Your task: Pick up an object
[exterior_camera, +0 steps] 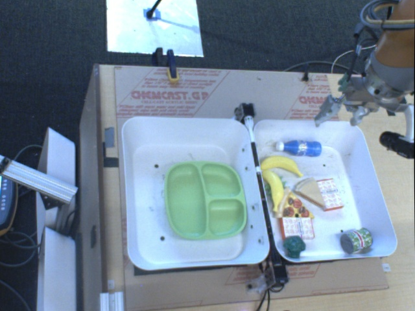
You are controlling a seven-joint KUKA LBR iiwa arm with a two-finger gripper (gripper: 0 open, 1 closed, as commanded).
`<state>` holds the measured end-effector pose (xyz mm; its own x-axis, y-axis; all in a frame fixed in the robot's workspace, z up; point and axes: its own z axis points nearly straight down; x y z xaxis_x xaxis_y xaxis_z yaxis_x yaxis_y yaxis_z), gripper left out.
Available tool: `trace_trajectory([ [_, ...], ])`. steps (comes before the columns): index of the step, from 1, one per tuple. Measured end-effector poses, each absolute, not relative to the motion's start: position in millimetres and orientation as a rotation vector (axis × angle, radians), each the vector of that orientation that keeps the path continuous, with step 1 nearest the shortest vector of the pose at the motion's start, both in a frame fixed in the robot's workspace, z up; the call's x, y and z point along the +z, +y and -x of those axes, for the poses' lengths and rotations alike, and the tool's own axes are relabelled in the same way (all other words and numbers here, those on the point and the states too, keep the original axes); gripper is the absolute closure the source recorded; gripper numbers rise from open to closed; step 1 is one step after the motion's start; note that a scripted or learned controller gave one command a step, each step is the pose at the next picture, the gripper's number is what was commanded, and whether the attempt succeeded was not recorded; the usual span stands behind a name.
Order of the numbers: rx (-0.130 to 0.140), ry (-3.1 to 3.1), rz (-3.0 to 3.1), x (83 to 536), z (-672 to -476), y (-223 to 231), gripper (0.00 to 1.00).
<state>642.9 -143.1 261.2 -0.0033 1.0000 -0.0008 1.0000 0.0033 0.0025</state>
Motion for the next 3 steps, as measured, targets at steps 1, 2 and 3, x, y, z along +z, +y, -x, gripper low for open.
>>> trace_trajectory([
  [1, -0.001, 2.224, -2.220, 159, -589.5, -124, 0.00],
  [2, 0.009, 2.214, -2.213, 88, -524.9, -95, 0.00],
  [3, 0.014, 2.215, -2.206, 90, -617.7, -101, 0.00],
])
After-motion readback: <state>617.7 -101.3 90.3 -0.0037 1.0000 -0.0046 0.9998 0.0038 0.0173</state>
